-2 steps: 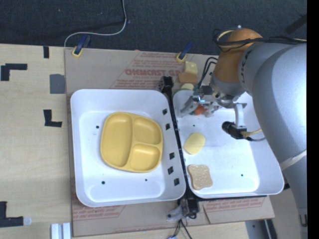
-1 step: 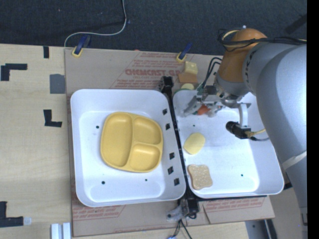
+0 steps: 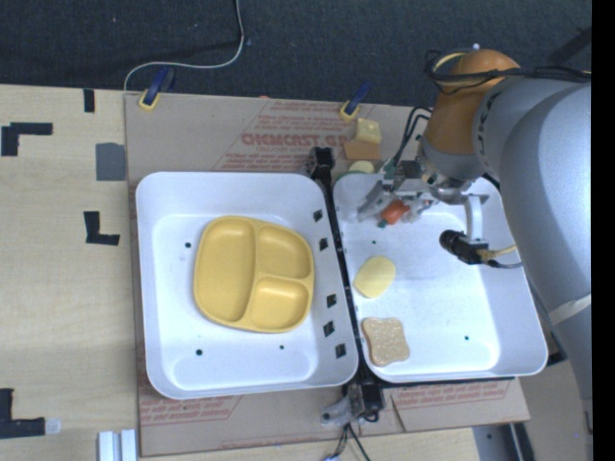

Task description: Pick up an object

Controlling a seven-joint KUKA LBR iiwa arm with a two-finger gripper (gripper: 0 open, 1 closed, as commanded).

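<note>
Two pale pieces lie below my gripper [image 3: 384, 203]: the yellow lump [image 3: 375, 277] nearer, toast slice [image 3: 385, 341] farther; whether it is spread, I cannot tell.

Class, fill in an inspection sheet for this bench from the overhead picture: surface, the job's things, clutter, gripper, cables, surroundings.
Surface: two shallow white bins, left bin and right bin, side by side on a brown cardboard sheet.
Job's things: yellow three-compartment plastic tray in left bin; pale yellow oval piece and tan toast-like slice in right bin.
Clutter: tan block with a yellow cube on it, behind right bin.
Gripper: gripper low over right bin's far left corner, something small and red-orange at its tip; grip unclear.
Cables: white cable on dark backdrop; black cable along wrist.
Surroundings: black tape marks on wooden bench.
</note>
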